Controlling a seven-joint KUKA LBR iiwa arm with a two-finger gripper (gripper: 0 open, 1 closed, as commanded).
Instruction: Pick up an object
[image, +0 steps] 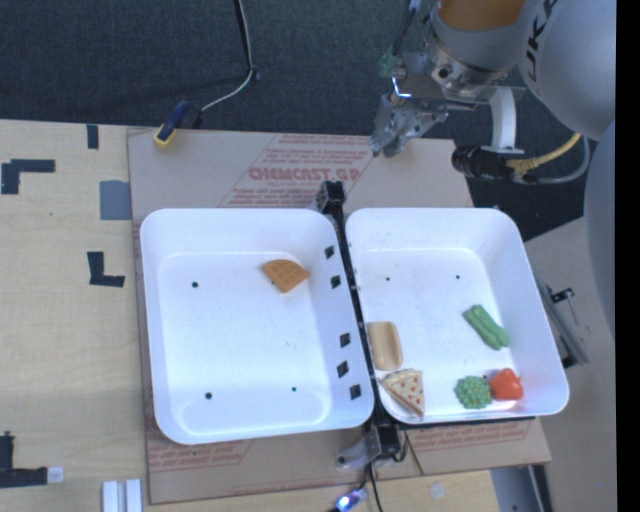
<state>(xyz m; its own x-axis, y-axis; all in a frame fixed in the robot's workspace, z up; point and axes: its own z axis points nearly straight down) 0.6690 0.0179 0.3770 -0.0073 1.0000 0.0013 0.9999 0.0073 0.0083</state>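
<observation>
Camera view takes in the bench from above, and everything here is placed against the black divider (343, 290) where the two white bins meet. To the left of that divider lies the left bin (160, 330), and in it a single orange-brown wedge of toy food (285, 274) rests in the upper part, well short of the divider. Just right of the divider, inside the right bin (520, 250), a tan bread-like piece (385, 345) lies close against it, with a triangular pizza slice (405, 391) touching the bin's near wall just below. Farther right of the divider a green pod (485, 326) lies tilted, and in the near right corner a green broccoli floret (472, 392) sits beside a red piece (506, 384). The gripper (392, 140) hangs above and slightly right of the divider's far end, beyond both bins, over the cardboard sheet (290, 170); nothing sits between its fingers, and how far apart they are I cannot tell.
</observation>
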